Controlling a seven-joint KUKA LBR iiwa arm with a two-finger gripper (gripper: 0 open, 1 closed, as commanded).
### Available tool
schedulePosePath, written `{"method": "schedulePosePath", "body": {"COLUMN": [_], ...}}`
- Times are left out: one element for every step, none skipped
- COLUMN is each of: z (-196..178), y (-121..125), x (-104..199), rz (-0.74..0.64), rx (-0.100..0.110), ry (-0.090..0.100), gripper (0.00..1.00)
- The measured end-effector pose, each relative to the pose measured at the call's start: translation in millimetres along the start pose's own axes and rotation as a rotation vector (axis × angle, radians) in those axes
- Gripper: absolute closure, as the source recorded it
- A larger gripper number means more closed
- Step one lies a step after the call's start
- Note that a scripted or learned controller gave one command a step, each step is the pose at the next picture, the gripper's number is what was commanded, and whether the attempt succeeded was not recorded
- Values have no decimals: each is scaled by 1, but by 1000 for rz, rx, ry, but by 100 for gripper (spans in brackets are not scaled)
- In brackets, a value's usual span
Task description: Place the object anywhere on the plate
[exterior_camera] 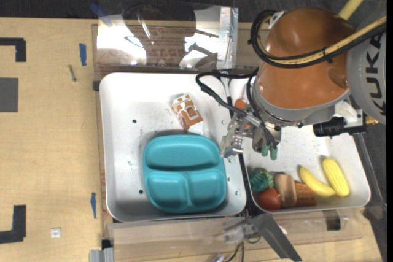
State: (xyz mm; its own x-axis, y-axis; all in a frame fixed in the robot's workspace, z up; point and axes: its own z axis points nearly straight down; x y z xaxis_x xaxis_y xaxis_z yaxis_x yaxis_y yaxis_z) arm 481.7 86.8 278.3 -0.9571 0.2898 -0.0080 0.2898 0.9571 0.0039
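Jaws (236,143) hanging over divide between two bins, just beside plate's right rim; whether open or closed cannot be told, nothing seen between them. Teal sectioned plate (184,181) lying in left bin (116,132), toward its near edge. Small orange-and-white packet (187,111) lying flat in same bin, just beyond plate's far rim, apart from it. Right bin's near edge: tomato (269,198), banana (314,181), corn cob (336,176).
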Motion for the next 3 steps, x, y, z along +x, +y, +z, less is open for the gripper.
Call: {"method": "schedulePosePath", "body": {"z": [54,-73,29], "y": [28,-23,-10], "x": [11,-7,-35], "rz": [-277,-564,-1059], "rx": [2,-1,-3], "ry": [10,-2,10], "gripper": [100,100,100]}}
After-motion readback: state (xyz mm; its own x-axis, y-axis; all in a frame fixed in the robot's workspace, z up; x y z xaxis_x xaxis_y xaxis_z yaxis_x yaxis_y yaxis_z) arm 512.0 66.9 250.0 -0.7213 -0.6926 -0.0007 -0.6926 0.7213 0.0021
